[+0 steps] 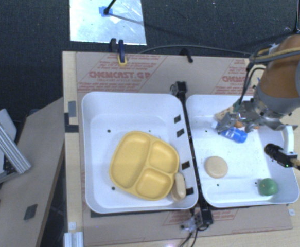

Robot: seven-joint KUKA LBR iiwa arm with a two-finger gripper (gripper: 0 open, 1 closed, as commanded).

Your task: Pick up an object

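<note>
- Gripper (235, 121) is sitting low in the right bin (288, 189), upper right of frame; finger state cannot be told.
- Blue crinkled packet (235, 134) is lying just below it, touching or nearly so.
- Round tan disc (216, 166) and green ball (267, 187) are lying lower, well apart.
- Yellow compartment tray (142, 163) is occupying the left bin (101, 117), a beige oval piece (179, 186) resting at its lower right.

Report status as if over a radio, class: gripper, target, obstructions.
Gripper low in right bin, over blue packet; no hold seen. Tan disc and green ball lie apart, nearer the front. Yellow tray in left bin.
</note>
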